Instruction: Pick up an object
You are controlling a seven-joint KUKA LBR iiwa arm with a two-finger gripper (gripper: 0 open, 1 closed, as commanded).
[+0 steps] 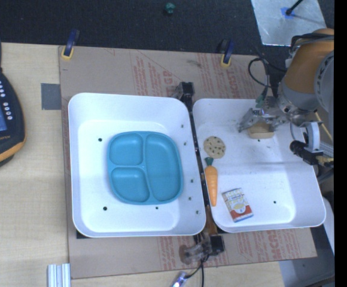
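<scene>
I am hovering the jaws over a tan object [261,132] in the right bin [308,217]; I cannot tell their state. The cookie [214,146], carrot [211,185] and small carton [237,204] are lying well off.

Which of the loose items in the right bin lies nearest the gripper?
The tan piece directly under the gripper, at the bin's far end. The cookie, carrot and small carton all lie farther toward the near-left side.

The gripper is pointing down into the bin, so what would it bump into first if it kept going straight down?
Probably the small tan object lying right under the gripper in the right bin. Depth is hard to judge; it may already be touching it.
</scene>
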